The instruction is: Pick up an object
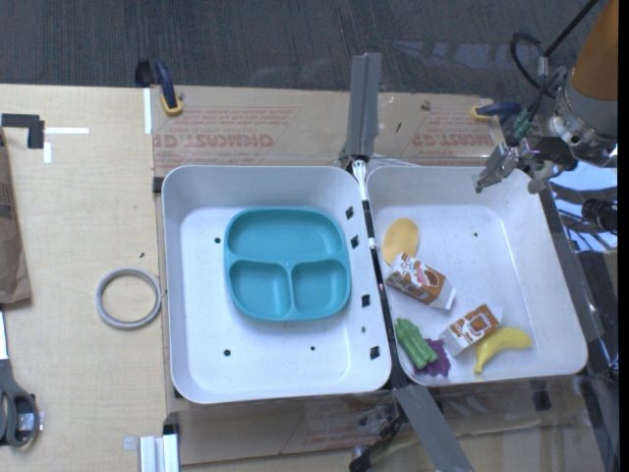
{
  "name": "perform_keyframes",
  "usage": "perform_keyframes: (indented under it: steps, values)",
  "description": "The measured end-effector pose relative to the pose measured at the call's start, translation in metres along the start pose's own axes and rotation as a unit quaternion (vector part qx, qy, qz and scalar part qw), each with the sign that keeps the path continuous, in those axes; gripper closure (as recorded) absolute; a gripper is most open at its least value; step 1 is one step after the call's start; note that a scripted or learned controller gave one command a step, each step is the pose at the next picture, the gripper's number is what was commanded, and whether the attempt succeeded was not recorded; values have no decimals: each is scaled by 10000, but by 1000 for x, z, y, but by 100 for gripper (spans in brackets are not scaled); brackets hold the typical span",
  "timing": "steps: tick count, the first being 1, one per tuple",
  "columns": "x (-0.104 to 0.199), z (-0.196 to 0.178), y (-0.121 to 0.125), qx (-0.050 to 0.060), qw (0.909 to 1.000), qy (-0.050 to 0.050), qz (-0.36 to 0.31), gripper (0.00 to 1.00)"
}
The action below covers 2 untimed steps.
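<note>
Above the right bin's [550, 226] far corner, the hand [511, 168] hovers with fingers spread, holding nothing. The reach looks barely begun; next it must descend onto one item. Inside: one banana [503, 346], two snack packets [421, 282], one yellow disc [401, 236], one green-and-purple toy [421, 346]. Left bin [182, 293]: one blue tray [288, 264].

The right bin [511, 226] has bare floor in its upper right part; the items crowd the lower left: yellow chip [401, 236], two packets [421, 283], banana [503, 346], green-purple toy [421, 347].
</note>
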<state>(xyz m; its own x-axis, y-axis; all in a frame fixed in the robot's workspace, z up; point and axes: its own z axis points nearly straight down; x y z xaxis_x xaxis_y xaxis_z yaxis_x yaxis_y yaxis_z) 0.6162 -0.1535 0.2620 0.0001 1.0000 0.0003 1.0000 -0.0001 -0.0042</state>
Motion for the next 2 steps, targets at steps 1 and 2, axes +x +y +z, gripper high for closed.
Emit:
perform_keyframes:
  steps: [1, 2]
  values:
    - [17, 147, -57, 11, 9927, 0, 1205, 0]
    - [41, 161, -132, -89, 9998, -19, 199, 0]
